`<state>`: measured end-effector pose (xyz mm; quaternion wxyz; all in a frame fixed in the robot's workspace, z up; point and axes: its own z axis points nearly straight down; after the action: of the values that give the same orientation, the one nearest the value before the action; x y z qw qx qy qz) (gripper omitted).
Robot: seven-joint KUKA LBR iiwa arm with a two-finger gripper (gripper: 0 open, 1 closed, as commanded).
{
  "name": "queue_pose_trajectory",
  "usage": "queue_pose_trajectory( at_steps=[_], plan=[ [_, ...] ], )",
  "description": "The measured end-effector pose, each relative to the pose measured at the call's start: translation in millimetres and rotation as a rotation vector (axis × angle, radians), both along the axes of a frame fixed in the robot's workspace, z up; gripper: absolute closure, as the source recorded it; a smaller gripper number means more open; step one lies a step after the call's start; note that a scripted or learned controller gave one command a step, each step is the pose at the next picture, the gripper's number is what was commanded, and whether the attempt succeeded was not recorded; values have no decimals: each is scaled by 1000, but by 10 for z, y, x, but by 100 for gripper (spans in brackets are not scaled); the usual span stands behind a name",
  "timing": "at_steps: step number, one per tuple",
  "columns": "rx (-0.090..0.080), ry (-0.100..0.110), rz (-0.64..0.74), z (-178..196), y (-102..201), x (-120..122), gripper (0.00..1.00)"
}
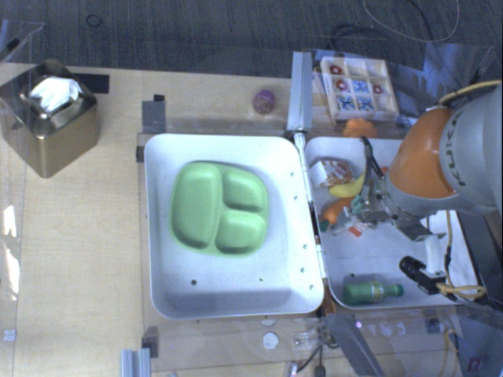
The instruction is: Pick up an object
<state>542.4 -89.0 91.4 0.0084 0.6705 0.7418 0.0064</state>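
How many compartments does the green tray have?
3. The green tray lies in the left bin. It has one long compartment on the left side, and two smaller ones on the right side, one above the other.

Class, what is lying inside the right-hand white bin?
A green bottle, a banana, a packet and small colourful bits. The arm covers the bin's right part, so anything there is hidden.
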Motion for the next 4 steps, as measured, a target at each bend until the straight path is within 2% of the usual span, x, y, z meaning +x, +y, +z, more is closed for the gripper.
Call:
queue_pose_trajectory(
  at_steps=[1,2,3,4],
  plan=[
    [-2,4,29,-10,-15,445,0],
    [-6,0,33,103,-32,465,100],
    [-6,-3,33,107,-28,472,0],
    [-8,49,275,-27,-172,1207,0]
  ],
)
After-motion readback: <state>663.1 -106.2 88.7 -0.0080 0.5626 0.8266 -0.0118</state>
